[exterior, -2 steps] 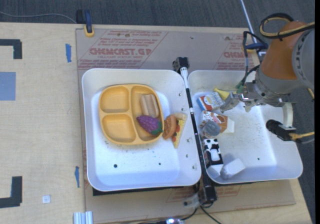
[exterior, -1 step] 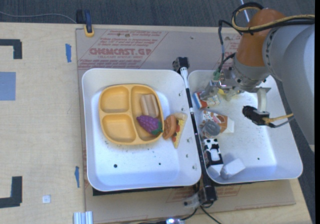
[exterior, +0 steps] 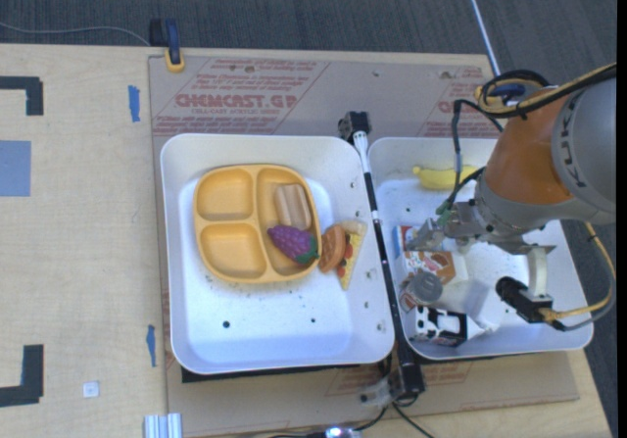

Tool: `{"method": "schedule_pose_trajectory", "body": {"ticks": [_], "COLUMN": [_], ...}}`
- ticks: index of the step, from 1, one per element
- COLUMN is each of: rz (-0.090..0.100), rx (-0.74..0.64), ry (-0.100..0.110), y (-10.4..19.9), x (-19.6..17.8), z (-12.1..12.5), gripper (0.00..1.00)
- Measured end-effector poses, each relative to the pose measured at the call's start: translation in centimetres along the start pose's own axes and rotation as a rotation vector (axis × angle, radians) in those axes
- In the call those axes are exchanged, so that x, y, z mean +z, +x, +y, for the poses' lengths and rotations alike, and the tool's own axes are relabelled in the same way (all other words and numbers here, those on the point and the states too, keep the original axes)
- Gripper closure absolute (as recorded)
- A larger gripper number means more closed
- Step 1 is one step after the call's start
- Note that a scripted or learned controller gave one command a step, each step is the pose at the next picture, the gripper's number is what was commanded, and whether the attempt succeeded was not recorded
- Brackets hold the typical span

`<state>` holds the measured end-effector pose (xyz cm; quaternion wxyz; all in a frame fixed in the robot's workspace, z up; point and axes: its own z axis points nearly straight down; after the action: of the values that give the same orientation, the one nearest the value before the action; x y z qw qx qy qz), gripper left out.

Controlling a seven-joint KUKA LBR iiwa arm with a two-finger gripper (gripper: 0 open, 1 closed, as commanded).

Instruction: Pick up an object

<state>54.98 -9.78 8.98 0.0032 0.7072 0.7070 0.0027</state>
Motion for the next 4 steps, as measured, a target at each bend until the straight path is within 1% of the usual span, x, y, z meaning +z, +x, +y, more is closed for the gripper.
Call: {"method": "schedule_pose_trajectory", "body": {"ticks": [1, 2, 3, 4], "rz": [-0.005, -0.007, 0.001, 0.002], "rx": [0.002, 0.003, -0.001, 0.0], "ry": [-0.011, -0.012, 0.008, 0.009], "y": [-0.2, -0.2, 5.2, 3.9], "x": [-1.2, -1.2, -9.5, -9.5], "z": [0.3, 0.3, -4.8, -5.9], "gripper": [1.0, 0.0, 0.0, 0.0]}}
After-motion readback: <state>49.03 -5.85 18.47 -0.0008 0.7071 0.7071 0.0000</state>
